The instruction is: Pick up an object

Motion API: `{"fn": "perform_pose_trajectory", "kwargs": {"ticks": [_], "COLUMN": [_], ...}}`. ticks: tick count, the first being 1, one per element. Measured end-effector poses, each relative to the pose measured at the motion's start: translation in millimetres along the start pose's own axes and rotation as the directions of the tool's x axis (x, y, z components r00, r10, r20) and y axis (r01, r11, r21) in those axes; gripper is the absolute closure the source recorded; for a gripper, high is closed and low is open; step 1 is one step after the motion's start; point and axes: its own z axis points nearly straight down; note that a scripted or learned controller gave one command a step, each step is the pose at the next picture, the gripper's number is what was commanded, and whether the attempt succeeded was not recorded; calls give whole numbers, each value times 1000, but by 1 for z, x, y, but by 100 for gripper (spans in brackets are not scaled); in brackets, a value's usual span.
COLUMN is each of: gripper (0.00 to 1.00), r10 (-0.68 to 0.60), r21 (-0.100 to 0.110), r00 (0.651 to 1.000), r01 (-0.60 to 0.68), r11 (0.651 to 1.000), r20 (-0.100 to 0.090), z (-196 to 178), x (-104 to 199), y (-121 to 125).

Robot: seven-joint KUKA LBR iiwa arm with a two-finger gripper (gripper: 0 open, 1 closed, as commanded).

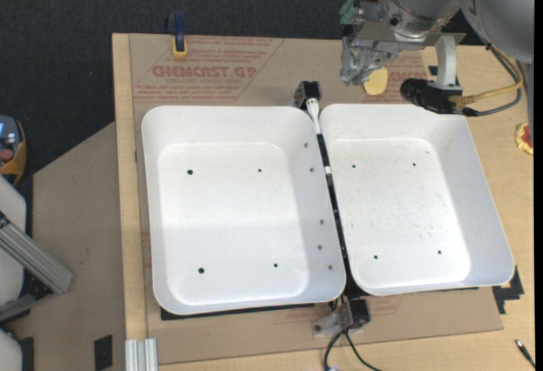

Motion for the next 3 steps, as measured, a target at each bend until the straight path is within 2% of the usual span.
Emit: {"fn": "perform_pose_trajectory", "kwargs": {"ticks": [1,2,3], "gripper": [100,100,100], "r10": [10,2,4], "r21": [-18,-3,-16], "r00": [1000,1000,1000], "r01": [-10,-2,-4], "r11": [1000,1000,1000], "r20": [6,0,2], "z": [-37,34,-3], "x": [-83,-62,-70], "y": [1,-11,-30]}}
